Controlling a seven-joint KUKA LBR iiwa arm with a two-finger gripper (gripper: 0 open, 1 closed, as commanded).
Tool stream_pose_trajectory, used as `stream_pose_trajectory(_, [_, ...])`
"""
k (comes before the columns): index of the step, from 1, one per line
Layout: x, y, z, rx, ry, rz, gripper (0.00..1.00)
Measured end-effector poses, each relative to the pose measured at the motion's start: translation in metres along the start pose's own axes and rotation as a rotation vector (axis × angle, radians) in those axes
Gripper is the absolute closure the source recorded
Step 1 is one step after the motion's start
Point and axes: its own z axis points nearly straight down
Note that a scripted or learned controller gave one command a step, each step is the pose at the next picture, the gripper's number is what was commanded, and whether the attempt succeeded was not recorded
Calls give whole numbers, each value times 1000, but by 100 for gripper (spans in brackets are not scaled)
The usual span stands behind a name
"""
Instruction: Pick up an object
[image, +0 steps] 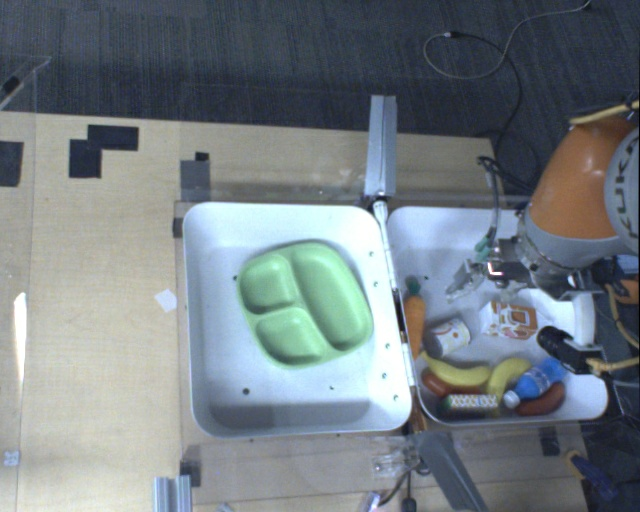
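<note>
2 bins (200, 330), 1 green tray (305, 302).

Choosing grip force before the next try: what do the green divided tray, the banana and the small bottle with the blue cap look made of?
Green divided tray: looks like moulded plastic, matte, with soft rounded compartment edges. Banana: smooth yellow skin; real or a plastic toy, I cannot tell. Bottle: probably thin plastic with a blue cap, slightly glossy, though it is too small to be sure.
</note>
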Motion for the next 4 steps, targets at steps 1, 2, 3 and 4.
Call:
stream_pose_trajectory(1, [-48, -11, 77, -5, 0, 16, 0])
stream_pose_trajectory(2, [29, 60, -1, -4, -1, 150, 0])
stream_pose_trajectory(3, [30, 62, -9, -3, -2, 139, 100])
stream_pose_trajectory(4, [26, 102, -92, -5, -3, -33, 100])
